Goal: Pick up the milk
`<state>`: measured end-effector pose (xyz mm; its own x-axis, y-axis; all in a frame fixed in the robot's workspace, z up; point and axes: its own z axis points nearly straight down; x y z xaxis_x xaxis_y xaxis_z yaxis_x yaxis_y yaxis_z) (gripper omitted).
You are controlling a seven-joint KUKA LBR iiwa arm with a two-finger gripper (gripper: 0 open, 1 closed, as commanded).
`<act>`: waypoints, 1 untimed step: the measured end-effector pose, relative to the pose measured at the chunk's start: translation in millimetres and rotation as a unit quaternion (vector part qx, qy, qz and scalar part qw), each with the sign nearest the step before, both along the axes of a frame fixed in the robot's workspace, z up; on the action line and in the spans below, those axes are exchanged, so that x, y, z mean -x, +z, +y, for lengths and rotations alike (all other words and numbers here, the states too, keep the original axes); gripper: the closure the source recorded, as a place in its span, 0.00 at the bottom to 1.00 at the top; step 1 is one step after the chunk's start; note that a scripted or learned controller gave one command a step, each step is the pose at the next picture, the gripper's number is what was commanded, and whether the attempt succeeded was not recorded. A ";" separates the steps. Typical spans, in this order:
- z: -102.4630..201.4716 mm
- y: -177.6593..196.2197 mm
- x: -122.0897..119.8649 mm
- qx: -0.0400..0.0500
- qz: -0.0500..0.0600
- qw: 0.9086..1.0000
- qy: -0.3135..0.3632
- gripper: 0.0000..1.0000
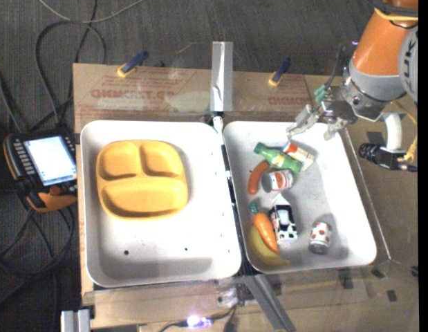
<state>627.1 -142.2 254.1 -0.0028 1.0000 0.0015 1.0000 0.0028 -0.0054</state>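
two white bins sit on cardboard; the milk (284, 223) lies low in the right bin (359, 206), touching a carrot (265, 231); the gripper (314, 120) hovers over the far rim, fingers spread wide, holding nothing

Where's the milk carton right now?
The milk carton lies toward the near end of the right bin, just right of the carrot and left of the small can.
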 end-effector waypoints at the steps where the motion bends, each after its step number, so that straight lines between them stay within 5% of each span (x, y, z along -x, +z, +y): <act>1: 25.1 -80.4 75.2 0.000 0.001 0.997 0.071 0.00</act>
